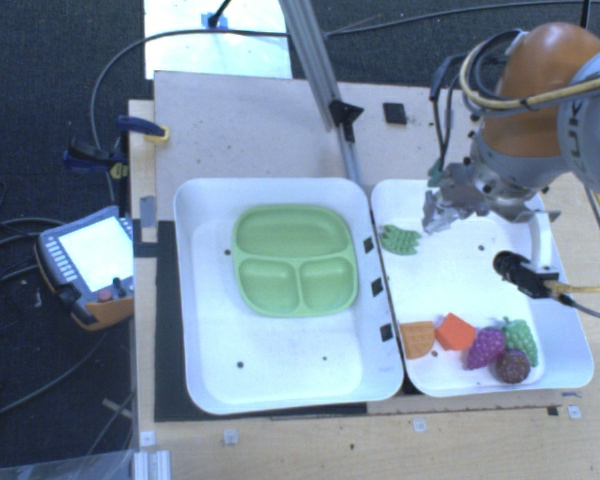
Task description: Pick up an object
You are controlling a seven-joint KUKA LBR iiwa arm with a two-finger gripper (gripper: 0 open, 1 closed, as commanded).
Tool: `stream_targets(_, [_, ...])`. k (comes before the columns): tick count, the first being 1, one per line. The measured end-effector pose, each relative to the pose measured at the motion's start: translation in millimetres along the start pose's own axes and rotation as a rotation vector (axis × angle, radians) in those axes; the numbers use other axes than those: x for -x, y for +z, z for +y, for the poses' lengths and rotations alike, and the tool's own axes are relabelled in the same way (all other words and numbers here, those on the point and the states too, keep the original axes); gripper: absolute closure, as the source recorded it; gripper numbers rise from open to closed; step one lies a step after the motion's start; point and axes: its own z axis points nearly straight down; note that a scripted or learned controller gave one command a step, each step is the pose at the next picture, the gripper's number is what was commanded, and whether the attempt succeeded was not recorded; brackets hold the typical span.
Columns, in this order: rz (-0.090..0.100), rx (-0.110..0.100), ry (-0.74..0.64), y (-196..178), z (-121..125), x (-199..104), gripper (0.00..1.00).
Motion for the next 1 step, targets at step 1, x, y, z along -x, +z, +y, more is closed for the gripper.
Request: stream_targets(1, [0.000, 0.000, -0.001, -4.5, -17.1, -56.5, 1.00])
